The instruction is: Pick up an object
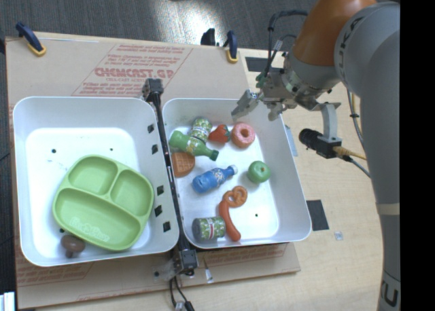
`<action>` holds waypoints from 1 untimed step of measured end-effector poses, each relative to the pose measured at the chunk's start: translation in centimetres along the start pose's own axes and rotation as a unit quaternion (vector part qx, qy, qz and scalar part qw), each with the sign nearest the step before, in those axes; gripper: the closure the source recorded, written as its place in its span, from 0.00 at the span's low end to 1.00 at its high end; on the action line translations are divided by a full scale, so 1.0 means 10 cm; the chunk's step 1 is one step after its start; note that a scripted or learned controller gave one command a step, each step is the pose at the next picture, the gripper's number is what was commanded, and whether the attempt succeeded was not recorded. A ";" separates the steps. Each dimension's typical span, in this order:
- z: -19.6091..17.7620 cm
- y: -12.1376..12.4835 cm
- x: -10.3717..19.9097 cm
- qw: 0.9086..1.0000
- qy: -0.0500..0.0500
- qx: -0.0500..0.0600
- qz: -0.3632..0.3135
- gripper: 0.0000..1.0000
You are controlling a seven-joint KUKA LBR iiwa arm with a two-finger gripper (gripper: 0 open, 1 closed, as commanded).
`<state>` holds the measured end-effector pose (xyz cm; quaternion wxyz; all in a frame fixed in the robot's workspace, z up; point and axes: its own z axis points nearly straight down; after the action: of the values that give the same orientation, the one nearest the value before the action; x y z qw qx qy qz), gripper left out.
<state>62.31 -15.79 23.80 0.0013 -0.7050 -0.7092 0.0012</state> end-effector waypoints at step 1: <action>-0.50 -0.28 1.10 1.000 0.001 -0.002 -0.001 0.00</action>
<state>59.51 -4.84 28.81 0.0007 -0.7044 -0.7098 -0.0004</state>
